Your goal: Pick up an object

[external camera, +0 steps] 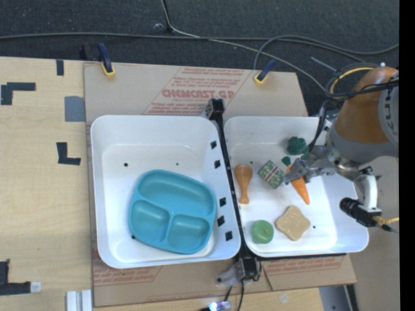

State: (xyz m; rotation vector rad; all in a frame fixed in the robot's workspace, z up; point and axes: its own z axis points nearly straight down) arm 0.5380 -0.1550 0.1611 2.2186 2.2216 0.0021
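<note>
The right bin (337,238) holds several small items. An orange carrot (301,191) lies near its middle, pointing down and to the right. My gripper (302,172) hangs right over the carrot's upper end, with the grey arm and its orange band (363,112) reaching in from the right. A green and pink block (270,173) sits just left of the gripper. A dark green piece (297,145) lies above it, towards the bin's back. A tan drumstick shape (243,182) rests by the bin's left wall.
A green round piece (262,231) and a tan bread slice (292,223) lie at the right bin's front. The left bin (113,141) holds a blue divided plate (172,211). Black clips (222,173) run along the wall between the bins.
</note>
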